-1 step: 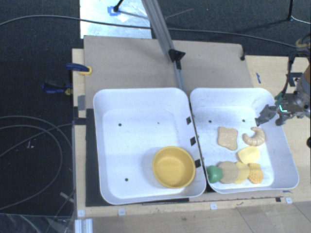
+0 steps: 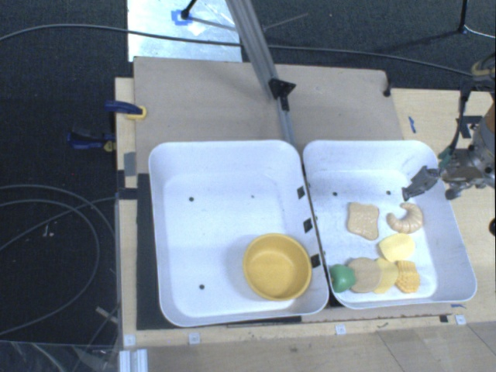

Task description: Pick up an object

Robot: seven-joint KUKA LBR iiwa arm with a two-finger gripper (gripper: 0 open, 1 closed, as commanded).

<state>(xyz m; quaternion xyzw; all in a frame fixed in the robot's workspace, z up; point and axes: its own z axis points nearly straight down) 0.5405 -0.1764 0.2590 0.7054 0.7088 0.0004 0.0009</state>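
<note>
camera view: looking down at a slant from above the bench (image 2: 232, 99) | taking in both bins | gripper (image 2: 426, 180) sitting at frame right

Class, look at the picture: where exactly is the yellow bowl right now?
The yellow bowl sits in the left bin, in its near right corner, close to the divide with the right bin.

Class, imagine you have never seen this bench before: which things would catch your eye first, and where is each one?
The yellow bowl stands out, sitting near the front right corner of the left bin. Next comes the cluster of small food-like pieces in the right bin: a tan slice, a curled croissant and a green piece by the front left corner. The gripper hangs above that bin's right rear part.
</note>
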